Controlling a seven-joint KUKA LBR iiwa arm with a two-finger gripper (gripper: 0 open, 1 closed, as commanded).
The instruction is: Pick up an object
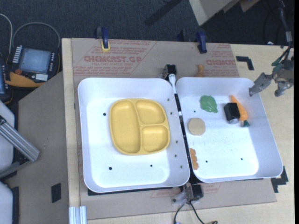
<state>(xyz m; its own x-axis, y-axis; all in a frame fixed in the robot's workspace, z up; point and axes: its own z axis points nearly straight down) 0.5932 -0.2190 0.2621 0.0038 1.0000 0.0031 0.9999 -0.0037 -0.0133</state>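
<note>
A: White plastic is what we see most of: two shallow bins side by side on a cardboard-covered bench (140, 50). The left bin (93, 162) holds a yellow divided plate (139, 125) with three sections, sitting a little above the bin's middle.

B: And the right bin (261, 153)?

A: We count several small things in its upper half. A green leafy piece (208, 103) lies near the top. Just below and to its left lies a round tan disc (196, 126). To the right of the green piece we see a black block (231, 112), and an orange carrot (238, 108) lies against the block's right side, touching it, with its green end pointing down toward the lower right. A small orange bit (193, 158) lies at the bin's left wall, lower down.

B: Where do we find the gripper?

A: The gripper (271, 84) hangs at the right bin's upper right corner, over the rim, well apart from the carrot and the block. Its two fingers stand spread apart, and we see nothing between them.

B: Anything outside the bins?

A: Two blue clamps (104, 36) grip the cardboard's far edge, and a handheld control unit (32, 62) with a screen lies on the floor at the far left.
</note>
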